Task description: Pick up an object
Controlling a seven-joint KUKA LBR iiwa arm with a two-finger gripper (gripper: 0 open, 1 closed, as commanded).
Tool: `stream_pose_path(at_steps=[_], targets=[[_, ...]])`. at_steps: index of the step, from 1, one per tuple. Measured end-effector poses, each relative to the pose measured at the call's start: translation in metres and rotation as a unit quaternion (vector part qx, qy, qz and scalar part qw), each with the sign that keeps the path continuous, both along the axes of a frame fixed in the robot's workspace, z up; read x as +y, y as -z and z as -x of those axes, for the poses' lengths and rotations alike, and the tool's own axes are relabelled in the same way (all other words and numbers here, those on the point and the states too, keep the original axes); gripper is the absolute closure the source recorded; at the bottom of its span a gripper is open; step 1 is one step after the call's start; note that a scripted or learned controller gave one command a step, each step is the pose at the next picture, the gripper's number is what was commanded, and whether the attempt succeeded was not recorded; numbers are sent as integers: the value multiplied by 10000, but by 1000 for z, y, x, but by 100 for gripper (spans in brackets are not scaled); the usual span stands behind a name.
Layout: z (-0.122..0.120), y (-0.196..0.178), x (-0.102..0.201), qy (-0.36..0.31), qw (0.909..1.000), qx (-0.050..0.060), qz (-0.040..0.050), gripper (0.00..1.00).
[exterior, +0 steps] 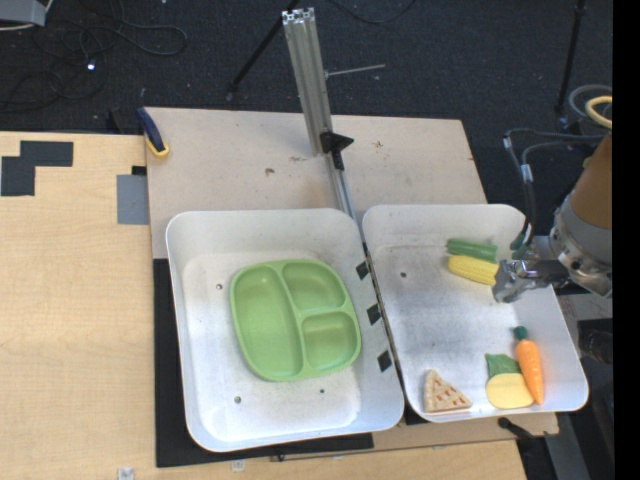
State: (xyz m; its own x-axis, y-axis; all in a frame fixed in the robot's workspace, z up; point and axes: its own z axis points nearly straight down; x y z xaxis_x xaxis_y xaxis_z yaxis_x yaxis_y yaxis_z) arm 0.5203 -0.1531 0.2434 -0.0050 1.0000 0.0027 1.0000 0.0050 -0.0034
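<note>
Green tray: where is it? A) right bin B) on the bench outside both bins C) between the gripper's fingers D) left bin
D: the green tray lies flat in the left bin, while the right bin holds the toy corn, carrot and pizza slice.

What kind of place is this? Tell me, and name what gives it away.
Probably a robotics lab test bench. Two white bins sit side by side on a board, holding a green divided plate and toy food such as corn, and cables trail over the dark floor.
</note>
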Motion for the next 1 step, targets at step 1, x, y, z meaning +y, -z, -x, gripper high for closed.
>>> stream_pose_path(at_steps=[1], targets=[[-12,-5,52,-2,10000,-11,6,100]])
